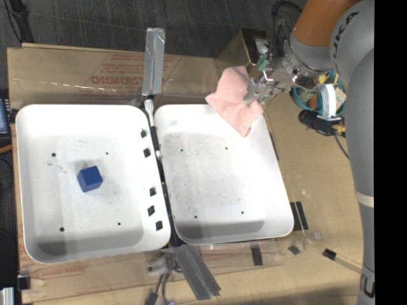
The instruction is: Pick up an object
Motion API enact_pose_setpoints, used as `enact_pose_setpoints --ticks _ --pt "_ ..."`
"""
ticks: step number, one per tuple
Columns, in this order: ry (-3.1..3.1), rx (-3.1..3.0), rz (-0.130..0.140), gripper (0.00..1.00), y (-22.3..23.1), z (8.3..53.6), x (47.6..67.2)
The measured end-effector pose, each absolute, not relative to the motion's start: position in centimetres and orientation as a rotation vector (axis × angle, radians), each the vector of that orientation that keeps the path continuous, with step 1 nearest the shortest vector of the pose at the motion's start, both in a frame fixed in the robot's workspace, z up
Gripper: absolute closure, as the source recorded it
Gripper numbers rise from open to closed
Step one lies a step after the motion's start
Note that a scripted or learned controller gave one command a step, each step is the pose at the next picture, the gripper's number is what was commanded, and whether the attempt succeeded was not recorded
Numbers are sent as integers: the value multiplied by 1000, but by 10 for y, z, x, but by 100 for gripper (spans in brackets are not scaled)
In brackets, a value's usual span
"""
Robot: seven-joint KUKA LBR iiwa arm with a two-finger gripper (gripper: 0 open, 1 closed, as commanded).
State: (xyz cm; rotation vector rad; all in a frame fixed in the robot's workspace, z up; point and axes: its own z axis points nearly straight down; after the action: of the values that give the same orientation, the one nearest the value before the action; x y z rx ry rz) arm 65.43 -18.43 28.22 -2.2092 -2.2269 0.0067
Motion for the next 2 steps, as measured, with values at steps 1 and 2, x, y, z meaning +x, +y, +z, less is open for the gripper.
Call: enact_pose_setpoints --ticks 1,2 --pt "-2188 -2246 7 0 -178 187 646" --pt "-2568 -1817 -3 0 -205 98 659"
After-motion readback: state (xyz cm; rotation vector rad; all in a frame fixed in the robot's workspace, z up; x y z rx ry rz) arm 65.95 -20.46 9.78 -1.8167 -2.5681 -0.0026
